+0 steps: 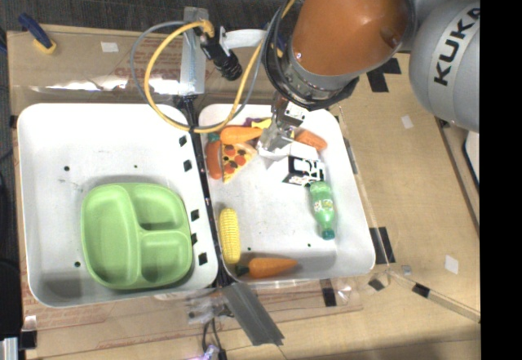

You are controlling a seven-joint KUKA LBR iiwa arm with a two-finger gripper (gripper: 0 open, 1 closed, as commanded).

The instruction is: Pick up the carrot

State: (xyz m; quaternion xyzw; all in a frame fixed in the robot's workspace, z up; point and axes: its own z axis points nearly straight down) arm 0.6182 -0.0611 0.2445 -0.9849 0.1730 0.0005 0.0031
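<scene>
1. Camera view: the carrot lies in the right bin, at its near wall beside the corn cob.
2. The end effector hangs over that bin's far end, by the pizza slice; grip state indeterminate.
3. The green bottle lies toward that bin's right wall.

Illumination was even and moderately bright, apparently from overhead. Soft shadows were cast along the inner walls of the white bins, darkest at the lower left corner. Mild glare was noted on the orange band at upper centre. Focus was fair throughout; fine detail was slightly soft and grainy.
</scene>
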